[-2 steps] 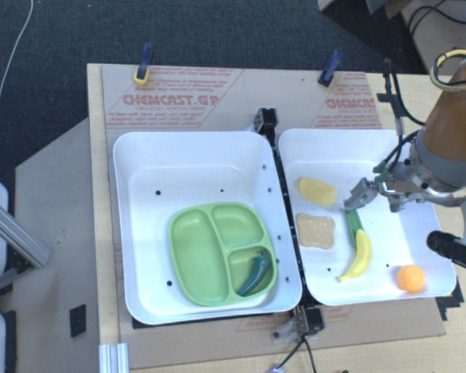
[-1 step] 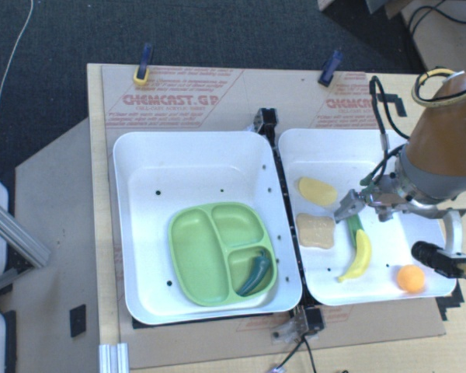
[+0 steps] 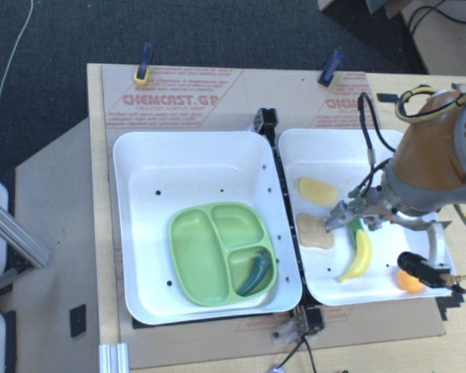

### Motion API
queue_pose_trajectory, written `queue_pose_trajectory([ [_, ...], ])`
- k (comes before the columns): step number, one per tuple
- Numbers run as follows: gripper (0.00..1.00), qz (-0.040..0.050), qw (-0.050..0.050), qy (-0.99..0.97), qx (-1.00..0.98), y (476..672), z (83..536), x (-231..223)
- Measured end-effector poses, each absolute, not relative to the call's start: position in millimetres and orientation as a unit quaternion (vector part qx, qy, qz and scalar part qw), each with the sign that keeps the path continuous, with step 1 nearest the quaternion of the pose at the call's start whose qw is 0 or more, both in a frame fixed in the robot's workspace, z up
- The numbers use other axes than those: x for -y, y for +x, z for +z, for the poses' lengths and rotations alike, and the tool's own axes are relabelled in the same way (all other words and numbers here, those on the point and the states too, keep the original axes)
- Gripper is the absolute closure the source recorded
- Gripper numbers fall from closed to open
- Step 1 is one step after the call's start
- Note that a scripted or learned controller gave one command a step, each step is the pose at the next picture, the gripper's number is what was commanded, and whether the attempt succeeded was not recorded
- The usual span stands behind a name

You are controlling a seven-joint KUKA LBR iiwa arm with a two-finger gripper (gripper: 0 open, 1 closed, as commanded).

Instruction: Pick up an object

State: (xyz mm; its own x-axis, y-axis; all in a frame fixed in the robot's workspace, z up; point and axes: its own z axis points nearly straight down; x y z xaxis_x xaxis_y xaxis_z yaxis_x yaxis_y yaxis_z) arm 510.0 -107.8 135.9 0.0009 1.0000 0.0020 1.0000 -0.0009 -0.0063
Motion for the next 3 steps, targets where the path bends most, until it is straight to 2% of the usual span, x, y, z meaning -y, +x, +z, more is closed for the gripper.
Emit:
queue_pose_trajectory([
  [1,1.00,-0.0002,0.000,-0.708,0.706,511.3,148.8,108.1],
  [3,1.00,-0.0018,-0.003,-0.707,0.708,514.0,245.1,110.1],
])
